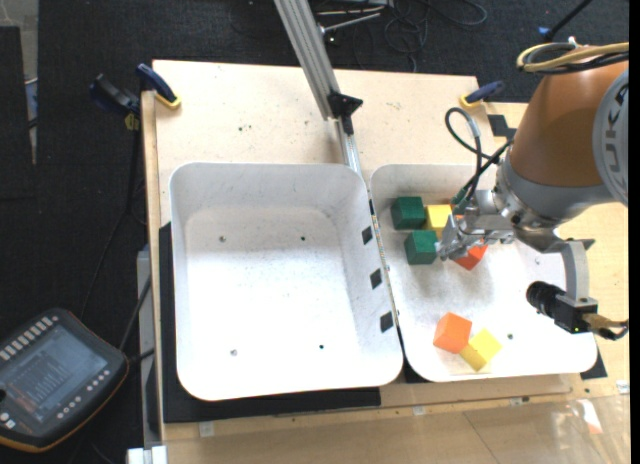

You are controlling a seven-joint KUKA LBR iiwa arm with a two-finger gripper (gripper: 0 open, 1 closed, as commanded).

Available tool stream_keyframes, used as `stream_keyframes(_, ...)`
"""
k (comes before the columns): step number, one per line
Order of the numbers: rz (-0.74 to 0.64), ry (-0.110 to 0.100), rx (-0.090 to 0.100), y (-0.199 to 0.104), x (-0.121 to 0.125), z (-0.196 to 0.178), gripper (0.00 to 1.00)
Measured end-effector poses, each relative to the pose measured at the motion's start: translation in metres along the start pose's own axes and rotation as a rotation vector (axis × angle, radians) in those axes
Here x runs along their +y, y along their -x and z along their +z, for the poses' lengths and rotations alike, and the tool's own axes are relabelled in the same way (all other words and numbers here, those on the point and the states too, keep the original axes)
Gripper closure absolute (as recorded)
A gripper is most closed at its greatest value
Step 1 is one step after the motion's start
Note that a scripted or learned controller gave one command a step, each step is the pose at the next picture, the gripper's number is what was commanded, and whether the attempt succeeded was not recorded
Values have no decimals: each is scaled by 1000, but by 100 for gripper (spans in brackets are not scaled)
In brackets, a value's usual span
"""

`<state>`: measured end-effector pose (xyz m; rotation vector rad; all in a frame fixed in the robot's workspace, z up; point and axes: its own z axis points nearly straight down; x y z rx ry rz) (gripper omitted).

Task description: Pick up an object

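Two white bins are sitting side by side in front of you: the left bin (190, 202) and the right bin (540, 347), where the arm is reaching in from the right. You are looking at a cluster of blocks at the upper left of that right bin. One green block (407, 212) is lying nearest the far rim, a yellow block (439, 217) is touching its right side, and a second green block (421, 246) is sitting just below them. All three are cube-like, so none is showing a clear long axis; their faces are turned slightly off the bin's edges. A red block (469, 256) is peeking out beneath the gripper (458, 240), mostly hidden, so you cannot judge its shape or heading. The gripper is hovering right over that cluster, against the lower green block. Nearer the front rim, an orange block (452, 332) and another yellow block (480, 349) are lying touching, well apart from the cluster.
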<state>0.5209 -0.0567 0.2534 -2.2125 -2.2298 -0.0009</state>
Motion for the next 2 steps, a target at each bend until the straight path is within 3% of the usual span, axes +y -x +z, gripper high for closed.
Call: stream_keyframes(2,0,2,1,-109,27,2,100)
